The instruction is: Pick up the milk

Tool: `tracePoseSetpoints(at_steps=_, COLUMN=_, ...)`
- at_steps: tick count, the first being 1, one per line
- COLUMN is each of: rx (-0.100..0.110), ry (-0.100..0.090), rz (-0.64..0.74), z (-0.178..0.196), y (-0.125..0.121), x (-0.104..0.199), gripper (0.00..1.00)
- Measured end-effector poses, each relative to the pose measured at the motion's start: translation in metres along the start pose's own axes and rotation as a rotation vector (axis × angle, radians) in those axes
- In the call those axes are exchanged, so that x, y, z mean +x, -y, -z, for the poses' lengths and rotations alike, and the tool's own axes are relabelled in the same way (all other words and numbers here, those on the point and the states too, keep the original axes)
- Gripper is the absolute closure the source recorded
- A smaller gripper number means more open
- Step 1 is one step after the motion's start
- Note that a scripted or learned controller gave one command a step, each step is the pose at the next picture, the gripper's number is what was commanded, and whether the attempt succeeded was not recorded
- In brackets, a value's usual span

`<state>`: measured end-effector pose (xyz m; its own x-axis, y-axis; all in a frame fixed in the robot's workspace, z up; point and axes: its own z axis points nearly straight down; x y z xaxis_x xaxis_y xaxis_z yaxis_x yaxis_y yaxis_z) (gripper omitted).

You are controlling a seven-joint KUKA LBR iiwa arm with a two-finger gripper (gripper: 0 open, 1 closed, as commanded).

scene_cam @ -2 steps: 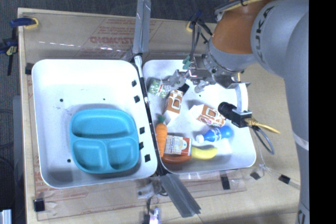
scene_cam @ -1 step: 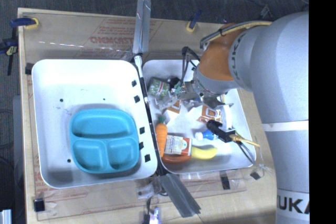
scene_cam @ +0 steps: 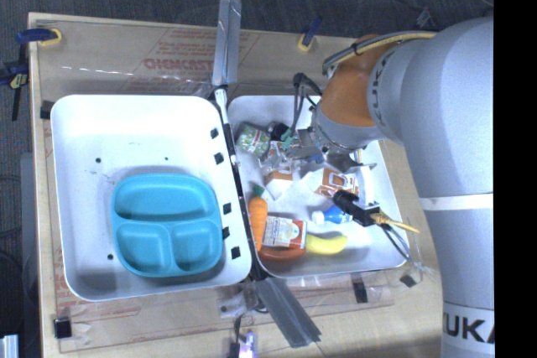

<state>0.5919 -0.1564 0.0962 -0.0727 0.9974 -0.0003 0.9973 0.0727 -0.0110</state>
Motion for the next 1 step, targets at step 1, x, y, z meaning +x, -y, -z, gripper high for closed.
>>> tracePoseSetpoints(at_steps=1, rx=-0.004, ry=-0.001, rz=-0.044, z=0.0695, y=0.0057, x=0.0621, gripper=1.00)
